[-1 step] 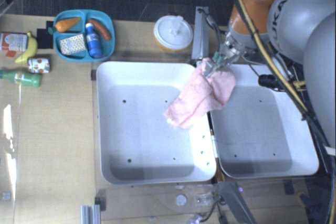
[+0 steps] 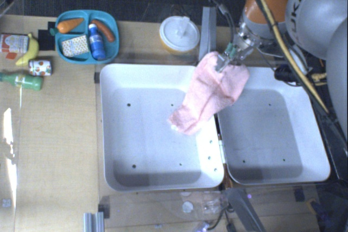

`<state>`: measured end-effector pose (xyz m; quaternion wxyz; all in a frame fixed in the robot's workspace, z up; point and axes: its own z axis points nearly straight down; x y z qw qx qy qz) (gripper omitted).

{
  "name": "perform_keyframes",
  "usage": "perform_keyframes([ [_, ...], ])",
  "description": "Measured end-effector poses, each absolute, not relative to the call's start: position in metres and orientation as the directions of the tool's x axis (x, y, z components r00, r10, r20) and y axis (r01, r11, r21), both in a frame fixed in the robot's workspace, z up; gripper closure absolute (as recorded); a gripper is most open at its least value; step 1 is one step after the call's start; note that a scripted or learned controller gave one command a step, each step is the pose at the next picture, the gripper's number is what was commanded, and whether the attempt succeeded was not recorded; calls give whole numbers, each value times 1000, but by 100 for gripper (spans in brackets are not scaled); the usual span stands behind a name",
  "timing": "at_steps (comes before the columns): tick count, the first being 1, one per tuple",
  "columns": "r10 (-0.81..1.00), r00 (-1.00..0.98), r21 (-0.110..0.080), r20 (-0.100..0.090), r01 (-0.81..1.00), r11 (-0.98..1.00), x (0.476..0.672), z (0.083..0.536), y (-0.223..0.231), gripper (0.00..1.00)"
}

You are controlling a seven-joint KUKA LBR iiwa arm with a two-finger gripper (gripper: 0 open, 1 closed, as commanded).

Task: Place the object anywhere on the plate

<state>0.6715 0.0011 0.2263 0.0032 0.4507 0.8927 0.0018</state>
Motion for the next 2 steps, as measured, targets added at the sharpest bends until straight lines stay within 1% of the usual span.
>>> perform_keyframes([
  [1,508,-861,4,-4,508,861,636,234,38,100],
  [2,132,-991,3,-5,132,991,611,242,79,100],
])
